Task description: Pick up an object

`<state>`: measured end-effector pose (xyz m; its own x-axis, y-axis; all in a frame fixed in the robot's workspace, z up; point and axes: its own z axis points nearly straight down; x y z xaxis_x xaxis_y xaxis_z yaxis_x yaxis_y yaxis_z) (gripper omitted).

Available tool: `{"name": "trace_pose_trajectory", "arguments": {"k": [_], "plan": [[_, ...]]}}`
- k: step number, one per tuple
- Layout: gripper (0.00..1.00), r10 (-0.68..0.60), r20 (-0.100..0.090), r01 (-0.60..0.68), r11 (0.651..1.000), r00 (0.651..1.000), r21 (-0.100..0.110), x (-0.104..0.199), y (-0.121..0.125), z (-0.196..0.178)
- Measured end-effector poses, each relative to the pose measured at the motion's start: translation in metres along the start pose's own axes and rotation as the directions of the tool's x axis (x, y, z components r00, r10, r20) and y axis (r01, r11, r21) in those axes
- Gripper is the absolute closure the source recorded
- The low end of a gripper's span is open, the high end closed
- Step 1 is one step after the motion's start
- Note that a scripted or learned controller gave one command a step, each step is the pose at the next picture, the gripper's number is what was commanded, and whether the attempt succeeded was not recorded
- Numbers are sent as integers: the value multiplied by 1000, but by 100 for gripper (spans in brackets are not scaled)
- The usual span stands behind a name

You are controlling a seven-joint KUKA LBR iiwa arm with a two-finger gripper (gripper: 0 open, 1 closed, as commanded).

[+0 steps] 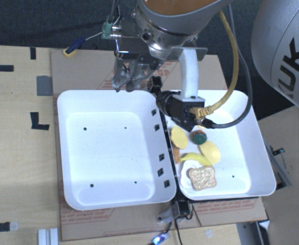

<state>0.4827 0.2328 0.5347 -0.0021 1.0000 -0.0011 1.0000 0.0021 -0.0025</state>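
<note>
Nothing lifted yet: the gripper (126, 80) hangs over the far rim of the left bin (72, 137), and I can't tell its state. The pickings sit in the right bin (251, 157): a rough toast slice (202, 177), curved banana (195, 158), smooth yellow lemon (210, 151), all clustered near-left.
</note>
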Motion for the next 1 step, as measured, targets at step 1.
{"name": "trace_pose_trajectory", "arguments": {"k": [1], "plan": [[100, 4, 7, -4, 1000, 1000, 15, -42, -1, 305]]}}
